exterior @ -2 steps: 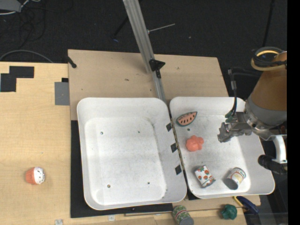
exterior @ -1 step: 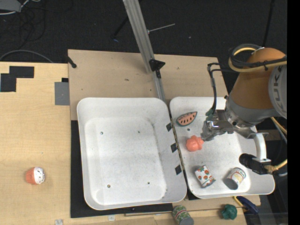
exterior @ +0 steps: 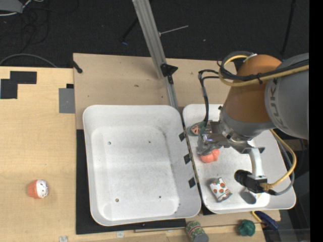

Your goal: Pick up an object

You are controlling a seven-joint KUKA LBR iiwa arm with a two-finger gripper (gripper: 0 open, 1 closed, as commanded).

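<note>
- Low in the right bin [exterior: 282,198], near its left wall: pincer [exterior: 206,144], just above an orange-pink lump [exterior: 210,156].
- Impossible to tell whether open or closed; wrist blocks the tips.
- Probably touching the lump's top edge, though blurred there.
- Best done by centring over the lump, dropping straight down, closing firmly before lifting.
- Worth avoiding: the bin's left wall, the dotted cube [exterior: 220,189] well apart toward the front.
</note>
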